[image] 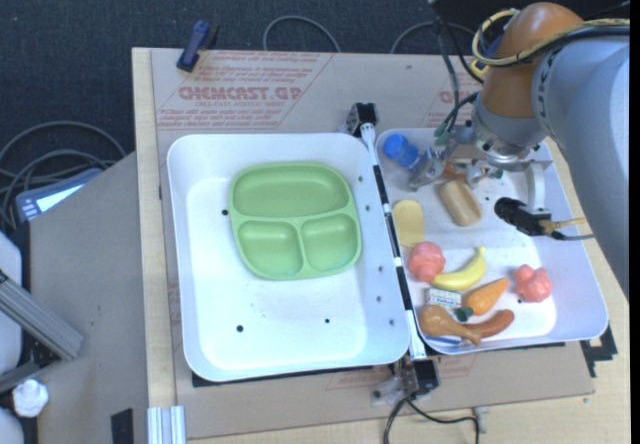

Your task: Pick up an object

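Note:
My gripper point(449, 162) hangs low over the back of the right bin point(580, 317), under the orange-banded wrist. Just in front of it lies a tan cylinder point(460, 203), close to the gripper, but I cannot tell whether they touch. A blue toy point(399, 148) sits to the gripper's left at the bin's back corner. Further forward lie a pale yellow block point(408, 222), a pink berry point(426, 260), a banana point(460, 274), a carrot point(485, 295), a red-pink fruit point(533, 282) and a brown drumstick shape point(462, 325).
The left bin point(200, 332) holds a green divided plate point(296, 219). A ridge with black clamps separates the two bins. A blue clip point(194, 45) lies on the cardboard behind the bins. Cables trail over the floor at the left.

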### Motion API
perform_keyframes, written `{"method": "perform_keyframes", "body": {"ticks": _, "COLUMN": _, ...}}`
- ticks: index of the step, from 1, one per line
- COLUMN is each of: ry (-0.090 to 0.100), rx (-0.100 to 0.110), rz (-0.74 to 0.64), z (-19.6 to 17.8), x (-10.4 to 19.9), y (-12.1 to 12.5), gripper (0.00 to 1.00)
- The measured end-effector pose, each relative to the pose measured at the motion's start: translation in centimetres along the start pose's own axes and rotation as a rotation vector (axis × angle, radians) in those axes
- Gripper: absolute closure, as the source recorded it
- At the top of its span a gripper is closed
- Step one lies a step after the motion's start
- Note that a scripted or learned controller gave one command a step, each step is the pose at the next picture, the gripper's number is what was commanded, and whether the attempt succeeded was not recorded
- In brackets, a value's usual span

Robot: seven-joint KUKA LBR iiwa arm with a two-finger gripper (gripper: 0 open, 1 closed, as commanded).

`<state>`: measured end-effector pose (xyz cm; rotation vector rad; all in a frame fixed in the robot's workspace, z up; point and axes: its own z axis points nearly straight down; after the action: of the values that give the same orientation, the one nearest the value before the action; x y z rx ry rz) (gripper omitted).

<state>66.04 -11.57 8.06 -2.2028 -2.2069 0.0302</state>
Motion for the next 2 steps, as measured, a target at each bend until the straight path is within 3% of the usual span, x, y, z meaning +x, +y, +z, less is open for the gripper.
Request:
{"method": "perform_keyframes", "body": {"ticks": 1, "ry": -0.003, "rx": -0.028, "rz": 0.003, "z": -0.3, "x": -0.8, "y": -2.7, "gripper": 0.0}}
{"method": "perform_keyframes", "body": {"ticks": 2, "ry": -0.003, "rx": -0.028, "rz": 0.002, "z": -0.3, "x": -2.5, "y": -3.2, "gripper": 0.0}}
